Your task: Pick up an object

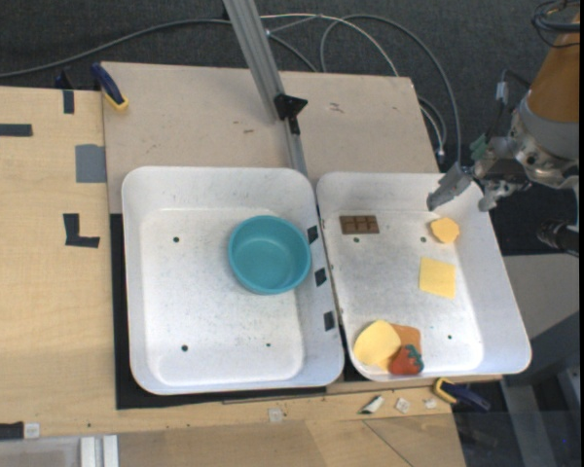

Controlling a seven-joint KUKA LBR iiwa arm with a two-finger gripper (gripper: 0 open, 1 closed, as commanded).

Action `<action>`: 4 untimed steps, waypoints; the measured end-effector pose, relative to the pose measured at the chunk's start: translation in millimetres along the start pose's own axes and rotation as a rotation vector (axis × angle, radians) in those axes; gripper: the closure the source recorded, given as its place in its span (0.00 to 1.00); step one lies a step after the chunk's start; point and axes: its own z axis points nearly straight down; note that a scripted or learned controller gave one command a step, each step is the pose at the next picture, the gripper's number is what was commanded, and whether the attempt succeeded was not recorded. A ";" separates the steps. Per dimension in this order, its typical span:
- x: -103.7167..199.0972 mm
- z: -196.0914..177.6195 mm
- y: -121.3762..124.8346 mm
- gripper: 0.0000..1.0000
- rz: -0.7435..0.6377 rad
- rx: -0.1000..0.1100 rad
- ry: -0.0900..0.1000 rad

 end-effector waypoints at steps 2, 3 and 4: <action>4.6 60.9 6.4 0.00 -0.001 0.006 0.001; 11.6 107.2 2.2 0.00 0.000 0.005 0.001; 19.6 158.4 7.5 0.00 0.000 0.005 0.000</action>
